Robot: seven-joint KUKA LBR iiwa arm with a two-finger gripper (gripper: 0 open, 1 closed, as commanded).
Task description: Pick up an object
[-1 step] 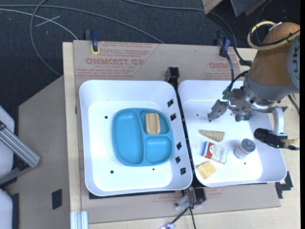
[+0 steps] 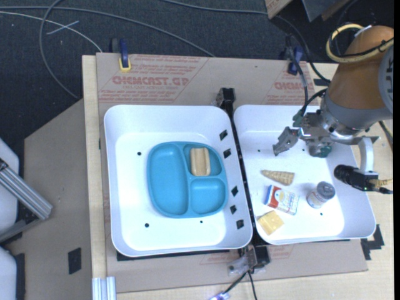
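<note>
While I watch from my desk, the arm (image 2: 359,74) reaches in from the right side and its claw (image 2: 282,144) hangs over the upper part of the right bin (image 2: 356,220), near the divider btw. the two bins. I see the dark fingers (image 2: 279,147) pointing down-left and a bit spread, w/ nothing between them; no object is held.

Things in the right bin, all below the claw and apart from it:
- a tan cone (image 2: 278,177), lying on its side, approx. in the bin's middle
- a small carton (image 2: 279,199) w/ red, white and blue print, just beside the cone, on the lower side
- a yellow block (image 2: 270,222) near the lower-left corner of this bin
- a small grey can (image 2: 320,193), to the right of the carton

Left bin (image 2: 125,136) has a blue tray (image 2: 164,183) w/ three compartments. One tan bread piece (image 2: 200,162) lies in the upper-right compartment.

Both bins sit on a board (image 2: 156,74) w/ red print. Cables (image 2: 62,17) run on the dark floor behind.
</note>
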